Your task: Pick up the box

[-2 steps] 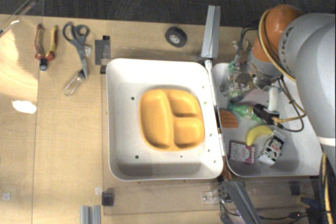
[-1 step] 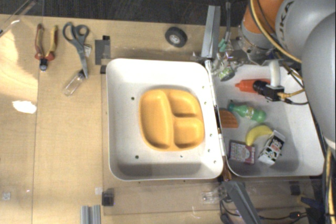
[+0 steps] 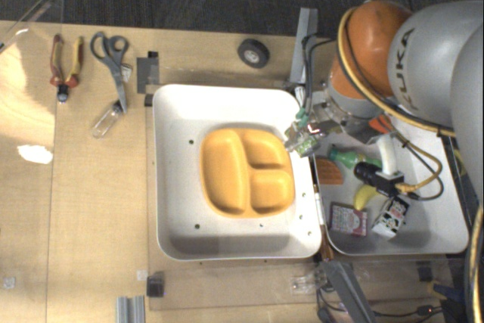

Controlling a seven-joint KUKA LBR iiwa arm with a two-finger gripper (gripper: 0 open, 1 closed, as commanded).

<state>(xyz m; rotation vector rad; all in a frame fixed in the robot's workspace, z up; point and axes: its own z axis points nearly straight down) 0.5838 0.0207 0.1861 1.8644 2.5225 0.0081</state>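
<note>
Wooden worktop (image 3: 91, 200) is carrying two white bins; the arm is leaning over their shared rim, its tool (image 3: 305, 134) hanging there, grip state impossible to tell. Probably awaiting pickup, the box (image 3: 349, 220) is lying flat in the right bin (image 3: 454, 234), among clutter.

I am counting two white bins: the left bin (image 3: 174, 163) and the right bin (image 3: 454, 231). One yellow divided tray (image 3: 246, 170) is lying in the left. On the bench, one pair of scissors (image 3: 113, 68), one pair of pliers (image 3: 64, 64) and one tape roll (image 3: 253, 53) are resting.
</note>
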